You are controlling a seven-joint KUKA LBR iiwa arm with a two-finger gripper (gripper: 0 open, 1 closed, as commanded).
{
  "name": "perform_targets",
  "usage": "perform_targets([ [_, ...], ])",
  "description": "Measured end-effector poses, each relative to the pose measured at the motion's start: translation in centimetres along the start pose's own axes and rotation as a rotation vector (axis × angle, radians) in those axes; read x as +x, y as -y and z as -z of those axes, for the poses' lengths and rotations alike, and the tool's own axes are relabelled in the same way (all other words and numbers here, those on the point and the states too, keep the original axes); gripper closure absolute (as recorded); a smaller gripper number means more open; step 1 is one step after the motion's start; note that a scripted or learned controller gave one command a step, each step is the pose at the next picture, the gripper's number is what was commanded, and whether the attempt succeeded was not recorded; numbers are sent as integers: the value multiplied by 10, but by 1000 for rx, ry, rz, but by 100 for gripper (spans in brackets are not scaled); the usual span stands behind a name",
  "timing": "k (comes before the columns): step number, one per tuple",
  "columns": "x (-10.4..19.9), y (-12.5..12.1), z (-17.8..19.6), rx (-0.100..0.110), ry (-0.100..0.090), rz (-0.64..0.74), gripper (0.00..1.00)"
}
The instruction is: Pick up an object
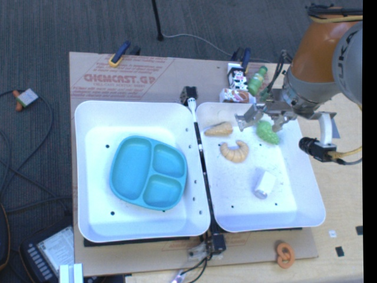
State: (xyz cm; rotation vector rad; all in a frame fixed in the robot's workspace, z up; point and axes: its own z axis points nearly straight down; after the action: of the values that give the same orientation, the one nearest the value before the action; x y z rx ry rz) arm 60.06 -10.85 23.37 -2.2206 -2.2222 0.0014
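Note:
The right bin (306,211) holds a green leafy toy (269,132), a tan croissant (234,151), a pale bread roll (218,128) and a small white block (264,183). My gripper (263,120) hangs over the bin's back part, right above the green toy. Its fingers are spread open, one toward the roll and one to the toy's right. Nothing is held between them. The arm's wrist hides the back right corner of the bin.
A blue divided plate (148,172) lies in the left bin (88,158). Behind the right bin stand a green bottle (256,80) and a small patterned box (237,90). An orange ring (285,254) lies on the bench's front edge.

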Motion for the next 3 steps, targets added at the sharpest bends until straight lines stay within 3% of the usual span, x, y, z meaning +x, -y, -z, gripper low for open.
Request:
perform_targets([
  [1,-43,31,-67,2,0,-2,0],
  [2,-14,32,-146,-5,0,-1,0],
  [3,-23,-33,-146,-8,2,0,0],
])
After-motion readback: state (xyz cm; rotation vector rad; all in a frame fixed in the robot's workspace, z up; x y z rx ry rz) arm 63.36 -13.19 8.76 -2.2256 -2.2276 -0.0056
